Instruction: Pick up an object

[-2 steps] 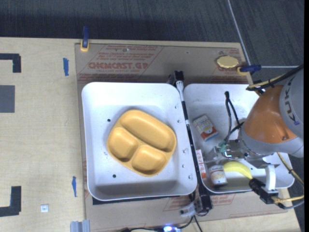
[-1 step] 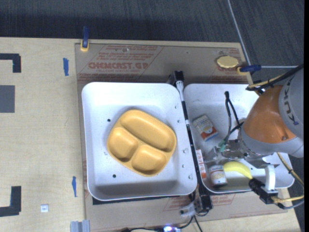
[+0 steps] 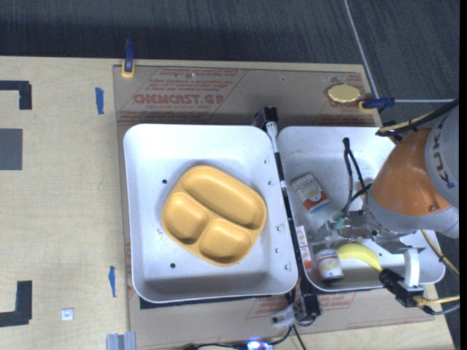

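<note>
Camera view: yellow curved banana lying in right bin; end effector above, finger state unclear.

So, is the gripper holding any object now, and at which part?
It cannot be told. The gripper is low in the right bin, just above the banana and beside the small jar, but the wrist hides it.

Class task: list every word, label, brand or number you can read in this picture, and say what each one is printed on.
"CHEMCAST GP", in red, on the brown board behind the left bin.
"KU", part of a longer word, on the grey arm at the right.
Small carton in the right bin: print too small to read.
Small jar beside the banana: label too blurred to read.
</note>
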You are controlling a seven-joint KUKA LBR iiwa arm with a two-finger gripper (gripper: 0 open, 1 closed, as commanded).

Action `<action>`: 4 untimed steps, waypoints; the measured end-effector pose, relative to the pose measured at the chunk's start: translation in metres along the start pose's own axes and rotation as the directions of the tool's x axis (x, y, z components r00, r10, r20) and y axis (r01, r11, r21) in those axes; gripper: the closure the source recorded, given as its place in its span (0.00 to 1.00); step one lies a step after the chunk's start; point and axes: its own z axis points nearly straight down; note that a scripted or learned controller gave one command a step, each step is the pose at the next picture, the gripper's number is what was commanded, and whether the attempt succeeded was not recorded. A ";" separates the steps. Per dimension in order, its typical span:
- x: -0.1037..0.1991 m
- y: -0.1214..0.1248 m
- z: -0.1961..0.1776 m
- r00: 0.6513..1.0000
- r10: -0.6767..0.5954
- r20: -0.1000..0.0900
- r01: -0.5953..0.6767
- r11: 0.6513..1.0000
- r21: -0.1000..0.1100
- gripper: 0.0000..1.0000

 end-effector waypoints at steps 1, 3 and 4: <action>0.007 0.000 0.000 1.000 0.002 0.003 -0.002 1.000 -0.001 0.00; 0.001 0.000 0.000 1.000 0.000 0.000 0.000 1.000 0.000 0.00; 0.005 0.000 0.000 1.000 0.002 0.003 -0.002 1.000 -0.001 0.00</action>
